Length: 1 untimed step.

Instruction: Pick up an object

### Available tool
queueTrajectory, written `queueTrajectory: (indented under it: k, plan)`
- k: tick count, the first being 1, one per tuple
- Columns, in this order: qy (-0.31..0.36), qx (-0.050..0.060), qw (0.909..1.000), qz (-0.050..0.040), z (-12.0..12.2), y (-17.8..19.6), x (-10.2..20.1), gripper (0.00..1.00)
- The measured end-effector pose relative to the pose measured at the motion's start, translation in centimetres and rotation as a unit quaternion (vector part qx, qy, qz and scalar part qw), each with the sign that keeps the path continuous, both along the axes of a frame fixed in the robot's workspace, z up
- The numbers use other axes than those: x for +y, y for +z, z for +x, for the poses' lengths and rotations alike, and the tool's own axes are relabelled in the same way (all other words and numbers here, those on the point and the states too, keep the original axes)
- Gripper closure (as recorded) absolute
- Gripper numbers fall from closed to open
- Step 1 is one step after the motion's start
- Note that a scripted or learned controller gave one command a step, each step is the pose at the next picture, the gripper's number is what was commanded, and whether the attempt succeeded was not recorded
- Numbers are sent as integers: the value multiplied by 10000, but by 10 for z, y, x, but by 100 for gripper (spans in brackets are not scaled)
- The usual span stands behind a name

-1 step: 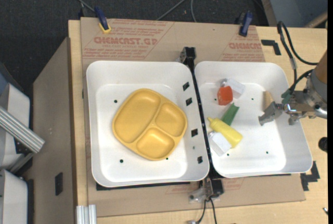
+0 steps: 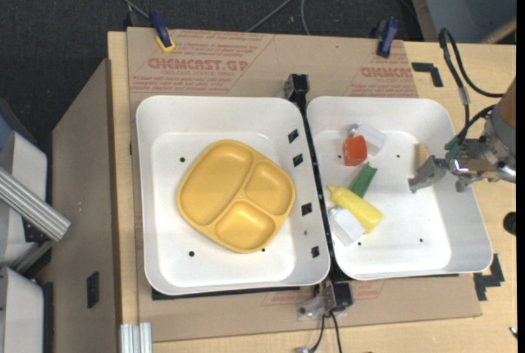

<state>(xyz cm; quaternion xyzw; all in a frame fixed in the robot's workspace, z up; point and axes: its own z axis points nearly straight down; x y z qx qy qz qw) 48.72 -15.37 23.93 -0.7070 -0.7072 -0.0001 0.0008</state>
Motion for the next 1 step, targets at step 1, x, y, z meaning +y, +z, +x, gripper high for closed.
queueTrajectory:
  k: [1]
  plan:
    - [-4, 26, 10000, 8, -4, -43, -1, 0]
